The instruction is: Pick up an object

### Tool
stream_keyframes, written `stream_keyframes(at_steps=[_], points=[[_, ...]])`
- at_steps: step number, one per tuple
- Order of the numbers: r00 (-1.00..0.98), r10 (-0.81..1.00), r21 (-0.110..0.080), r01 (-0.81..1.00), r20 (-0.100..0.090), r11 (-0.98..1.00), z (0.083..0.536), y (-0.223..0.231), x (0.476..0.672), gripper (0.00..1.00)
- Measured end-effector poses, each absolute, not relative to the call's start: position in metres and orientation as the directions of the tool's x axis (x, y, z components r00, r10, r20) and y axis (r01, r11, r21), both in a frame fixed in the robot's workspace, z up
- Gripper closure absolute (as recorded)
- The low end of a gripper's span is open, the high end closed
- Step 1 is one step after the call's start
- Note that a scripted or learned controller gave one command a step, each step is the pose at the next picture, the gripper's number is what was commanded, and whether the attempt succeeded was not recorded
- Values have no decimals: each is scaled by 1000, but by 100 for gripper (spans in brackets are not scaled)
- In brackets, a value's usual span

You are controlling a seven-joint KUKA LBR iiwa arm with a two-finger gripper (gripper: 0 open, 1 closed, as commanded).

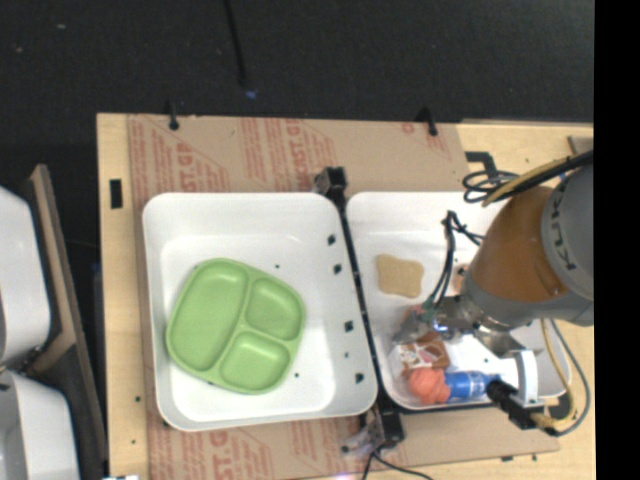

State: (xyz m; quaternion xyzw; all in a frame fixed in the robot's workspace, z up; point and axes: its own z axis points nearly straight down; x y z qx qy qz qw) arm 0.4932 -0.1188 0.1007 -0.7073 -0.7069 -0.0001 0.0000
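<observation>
The right bin (400, 211) holds a tan flat piece (399, 275) near its middle. Toward its front lie a small brown and white item (420, 353), a red-orange lump (427, 385) and a blue and white bottle (480, 384) on its side. My gripper (432, 324) reaches down from the orange-banded wrist (515, 253) and sits just above the brown and white item, behind the red-orange lump. The wrist hides the bin's right half.
The left bin (160, 228) carries a green three-compartment plate (236, 324). A black divider with clips (345, 268) runs between the bins. Cables (452, 243) trail beside the wrist. Cardboard (250, 153) covers the bench around the bins.
</observation>
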Motion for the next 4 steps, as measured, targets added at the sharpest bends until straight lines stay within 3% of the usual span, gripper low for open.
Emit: stream_keyframes(at_steps=[1, 2, 3, 4], points=[[2, 1000, 3, 1000, 0, -2, 111, -120, 494, 100], [2, 1000, 2, 1000, 0, -2, 111, -120, 494, 0], [1, 1000, 0, 1000, 0, -1, 100, -122, 497, 0], [0, 1000, 3, 1000, -1, 0, 101, -128, 552, 0]])
